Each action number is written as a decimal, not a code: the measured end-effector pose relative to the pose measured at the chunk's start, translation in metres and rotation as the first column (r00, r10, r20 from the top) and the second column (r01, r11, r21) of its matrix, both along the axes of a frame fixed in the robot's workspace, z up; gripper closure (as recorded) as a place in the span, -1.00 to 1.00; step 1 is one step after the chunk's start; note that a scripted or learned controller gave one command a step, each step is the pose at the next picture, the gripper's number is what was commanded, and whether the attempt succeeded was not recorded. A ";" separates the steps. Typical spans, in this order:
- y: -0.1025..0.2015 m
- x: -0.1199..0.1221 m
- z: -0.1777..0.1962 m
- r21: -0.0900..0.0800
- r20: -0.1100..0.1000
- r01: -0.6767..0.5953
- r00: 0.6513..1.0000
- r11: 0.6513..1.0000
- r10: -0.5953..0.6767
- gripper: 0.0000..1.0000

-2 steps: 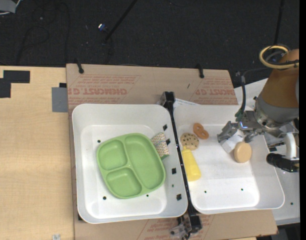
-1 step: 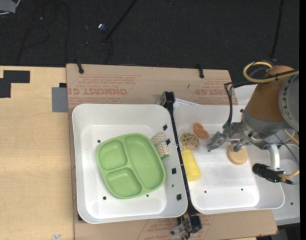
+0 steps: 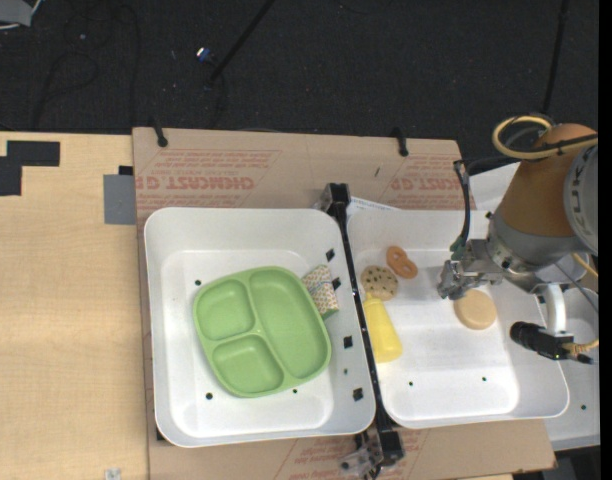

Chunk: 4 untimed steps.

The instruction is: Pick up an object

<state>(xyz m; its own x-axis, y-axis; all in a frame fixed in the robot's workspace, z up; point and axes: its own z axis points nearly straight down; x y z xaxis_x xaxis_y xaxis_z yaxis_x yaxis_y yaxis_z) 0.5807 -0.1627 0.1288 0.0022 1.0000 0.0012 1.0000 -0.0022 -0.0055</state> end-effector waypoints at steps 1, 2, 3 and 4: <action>0.000 0.003 0.063 -0.002 0.008 -0.004 1.000 1.000 0.004 1.00; -0.002 -0.002 0.125 -0.002 0.009 -0.004 1.000 1.000 0.004 1.00; -0.003 -0.001 0.144 -0.002 0.006 -0.004 1.000 1.000 0.004 1.00; 0.053 -0.002 0.148 0.001 0.003 -0.007 1.000 1.000 0.007 1.00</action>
